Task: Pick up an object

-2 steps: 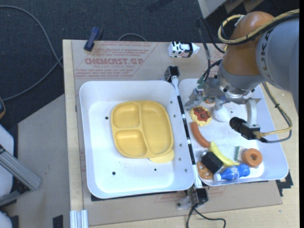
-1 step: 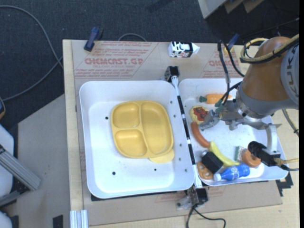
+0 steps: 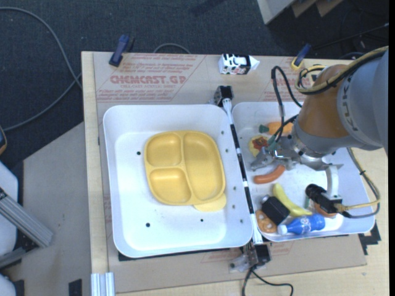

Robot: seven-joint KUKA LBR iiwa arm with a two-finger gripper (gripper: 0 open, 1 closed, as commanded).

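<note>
Yellow divided tray [image 3: 184, 167] in left bin [image 3: 117, 165], arm [image 3: 336, 113] over right bin [image 3: 361, 224]

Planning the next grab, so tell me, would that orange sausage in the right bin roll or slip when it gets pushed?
The sausage looks rounded and glossy, so it would probably roll sideways and may slip. It seems small and light, lying free on the bin floor.

arm [image 3: 345, 113] cut off at right edge, hides much of right bin [image 3: 364, 224]; gripper [image 3: 266, 159] blurred

The grey arm [image 3: 364, 103] reaches in from the right, its orange band [image 3: 321, 113] above the wrist. The gripper [image 3: 266, 159] hangs low, pointing leftward.
</note>
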